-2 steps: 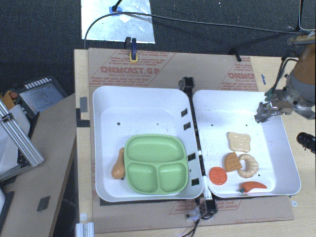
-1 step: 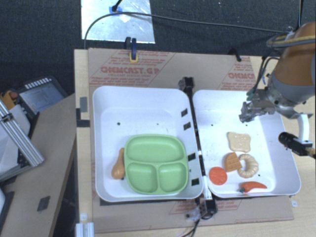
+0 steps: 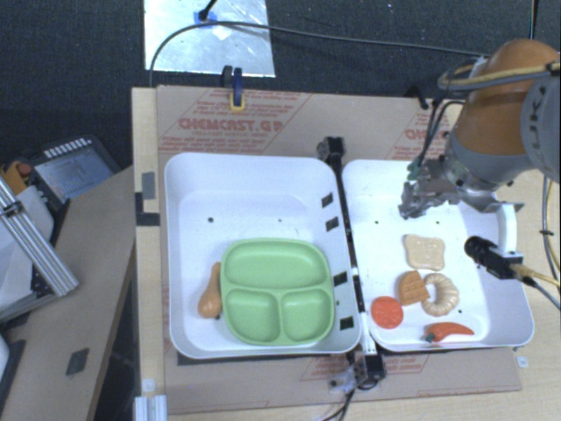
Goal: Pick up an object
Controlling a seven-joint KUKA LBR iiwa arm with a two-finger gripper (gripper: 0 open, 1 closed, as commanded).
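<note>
My gripper (image 3: 415,202) hangs over the back of the right bin (image 3: 375,191), just above and behind a pale slice of toast (image 3: 424,252). Its tips are small and dark, and nothing shows between them. Toward the bin's front lie an orange-brown chunk (image 3: 411,287), a beige ring-shaped pastry (image 3: 441,293), a red round tomato slice (image 3: 387,312) and a red chili pepper (image 3: 450,330). None of these touches the gripper.
The left bin (image 3: 188,182) holds a green three-section plate (image 3: 277,290) and a tan drumstick-shaped piece (image 3: 211,293) at the plate's left. A black divider strip (image 3: 344,235) runs between the bins. The arm's orange and grey body (image 3: 508,112) looms over the right bin's back corner.
</note>
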